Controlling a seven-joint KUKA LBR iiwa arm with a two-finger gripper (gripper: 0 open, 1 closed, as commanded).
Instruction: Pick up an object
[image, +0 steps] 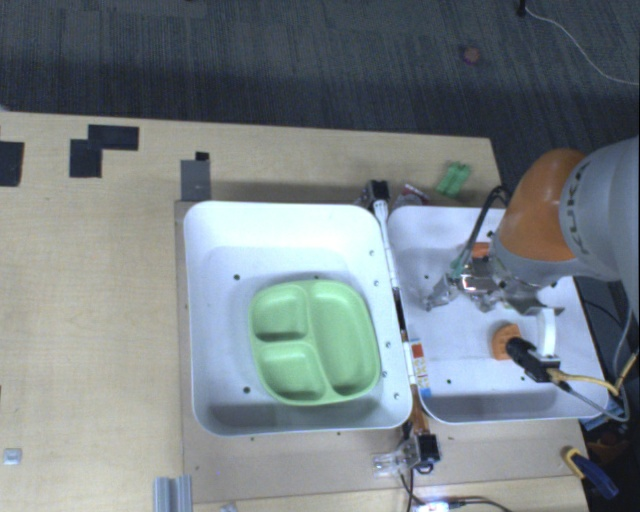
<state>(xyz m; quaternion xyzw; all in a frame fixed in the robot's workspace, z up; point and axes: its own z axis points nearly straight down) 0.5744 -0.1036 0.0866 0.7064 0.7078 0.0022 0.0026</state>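
Over the right bin (440, 225), the pincer (440, 295) hangs low, arm slanting in from behind it; released or clenched, cannot tell. Just behind it toward the arm lies a small orange object (503, 341), probably the target, untouched. Far left of the pincer, a green divided tray (313, 340) sits in the left bin (215, 300).

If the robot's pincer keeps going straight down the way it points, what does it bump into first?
Probably the bare white floor of the right bin. The pincer seems to point down there, though depth is unclear. The orange object lies off to one side.
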